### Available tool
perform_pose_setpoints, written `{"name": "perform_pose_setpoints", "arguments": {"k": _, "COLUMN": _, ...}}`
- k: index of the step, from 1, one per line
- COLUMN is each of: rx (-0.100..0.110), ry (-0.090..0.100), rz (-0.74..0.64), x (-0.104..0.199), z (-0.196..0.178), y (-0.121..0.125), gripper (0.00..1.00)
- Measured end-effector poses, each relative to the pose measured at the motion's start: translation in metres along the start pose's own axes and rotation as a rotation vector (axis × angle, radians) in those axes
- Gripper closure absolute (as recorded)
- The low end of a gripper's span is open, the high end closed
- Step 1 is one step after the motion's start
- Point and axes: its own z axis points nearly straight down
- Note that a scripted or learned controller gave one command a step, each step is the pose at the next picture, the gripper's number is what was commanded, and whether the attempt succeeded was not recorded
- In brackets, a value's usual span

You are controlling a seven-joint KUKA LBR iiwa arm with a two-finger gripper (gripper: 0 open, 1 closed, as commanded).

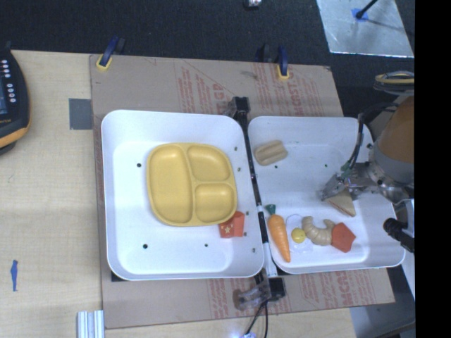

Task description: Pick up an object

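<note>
My gripper (pixel 343 189) hangs low over the right side of the right bin (pixel 310 136), reaching in from the right edge. Just beneath and in front of it lies a tan wedge-shaped piece (pixel 344 205), partly covered by the gripper. Along the bin's front lie an orange carrot (pixel 279 236), a small yellow ball (pixel 299 236), a beige knobbly piece (pixel 319 232) and a red block (pixel 343 237). A tan bread roll (pixel 270 152) rests near the bin's back left.
The left bin (pixel 127 259) holds a yellow divided plate (pixel 190 184) and a small red block (pixel 232 226) by its right wall. The ridge between the bins runs down the middle. A black-and-orange pendant (pixel 10 97) sits at the far left.
</note>
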Motion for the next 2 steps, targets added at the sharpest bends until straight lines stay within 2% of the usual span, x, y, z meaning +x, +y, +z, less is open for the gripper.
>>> {"name": "perform_pose_setpoints", "arguments": {"k": 1, "rx": -0.005, "ry": 0.002, "rz": -0.006, "x": 0.05, "z": 0.007, "y": 0.054, "gripper": 1.0}}
{"name": "perform_pose_setpoints", "arguments": {"k": 2, "rx": -0.013, "ry": 0.005, "rz": -0.01, "x": 0.15, "z": -0.097, "y": 0.073, "gripper": 1.0}}
